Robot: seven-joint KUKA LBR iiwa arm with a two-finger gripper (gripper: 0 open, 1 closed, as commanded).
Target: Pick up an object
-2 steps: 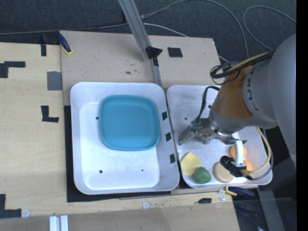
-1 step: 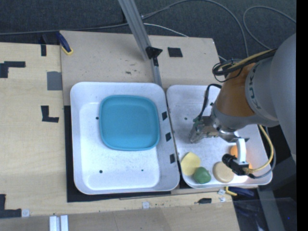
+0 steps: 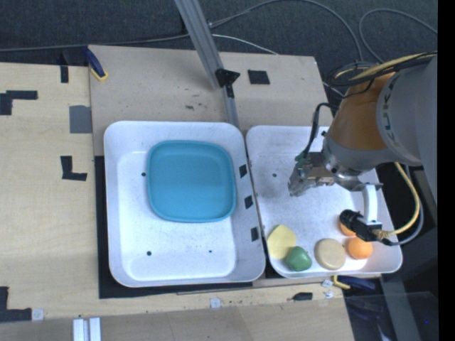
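- Two white bins sit side by side; the left bin [image 3: 121,190] carries a blue plate [image 3: 190,180], lying flat toward its upper half.
- Along the near wall of the right bin [image 3: 284,137] runs a row of small items: a yellow piece [image 3: 280,241], a green one [image 3: 298,259], a beige round one [image 3: 330,253] and an orange ball [image 3: 359,248].
- Above the bin's bare middle hangs the gripper [image 3: 299,184]; I can't tell from here whether it is apart or together, and nothing shows clamped in it.
- Nearest target, I'd judge, is the yellow piece, lying toward the near side and slightly left of the gripper.
- Room is tight there: the green one touches it, and the bin's left wall stands just beside.
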